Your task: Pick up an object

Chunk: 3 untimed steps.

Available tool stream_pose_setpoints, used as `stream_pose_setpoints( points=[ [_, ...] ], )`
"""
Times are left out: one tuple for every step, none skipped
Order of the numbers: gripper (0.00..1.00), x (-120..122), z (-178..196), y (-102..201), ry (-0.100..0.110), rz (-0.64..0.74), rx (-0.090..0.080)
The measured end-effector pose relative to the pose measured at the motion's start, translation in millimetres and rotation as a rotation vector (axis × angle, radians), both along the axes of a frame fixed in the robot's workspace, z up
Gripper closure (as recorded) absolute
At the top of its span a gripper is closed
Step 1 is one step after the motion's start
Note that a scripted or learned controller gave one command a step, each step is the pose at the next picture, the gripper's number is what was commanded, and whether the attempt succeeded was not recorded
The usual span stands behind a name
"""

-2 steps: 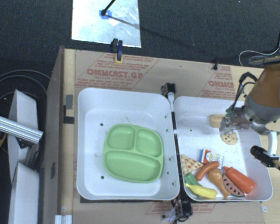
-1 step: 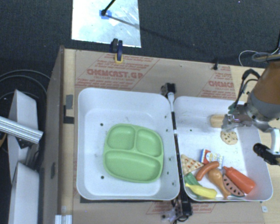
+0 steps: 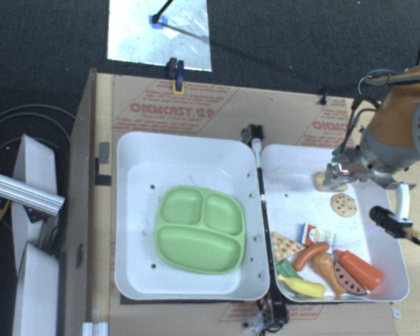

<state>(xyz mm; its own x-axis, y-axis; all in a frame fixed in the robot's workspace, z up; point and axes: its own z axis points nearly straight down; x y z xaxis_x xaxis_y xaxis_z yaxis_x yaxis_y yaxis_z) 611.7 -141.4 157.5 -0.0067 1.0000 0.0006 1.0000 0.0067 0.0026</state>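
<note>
Claw [image 3: 335, 176] lowered in right bin [image 3: 295, 165], its far end, onto a tan biscuit [image 3: 320, 180], grip state not discernible, cookie [image 3: 343, 204] just beside, toy food heaped in near corner, green tray [image 3: 200, 229] set in left bin [image 3: 134, 194].

The bench [image 3: 200, 103] carries two white bins: left bin [image 3: 134, 194] and right bin [image 3: 295, 165], touching at mid-bench.

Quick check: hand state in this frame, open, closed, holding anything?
Hand: cannot be told; it sits low in the right bin, at a tan round item near the cookie.
</note>
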Motion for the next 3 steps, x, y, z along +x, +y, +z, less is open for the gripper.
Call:
stream_pose_setpoints(
  points=[
    [1.00,0.4,10.8,-1.3,-0.003,0.000,-0.001],
    [1.00,-35.4,-2.0,11.0,0.005,-0.006,0.000],
    [1.00,-44.4,7.5,-71.1,0.000,-0.012,-0.006]
  ],
)
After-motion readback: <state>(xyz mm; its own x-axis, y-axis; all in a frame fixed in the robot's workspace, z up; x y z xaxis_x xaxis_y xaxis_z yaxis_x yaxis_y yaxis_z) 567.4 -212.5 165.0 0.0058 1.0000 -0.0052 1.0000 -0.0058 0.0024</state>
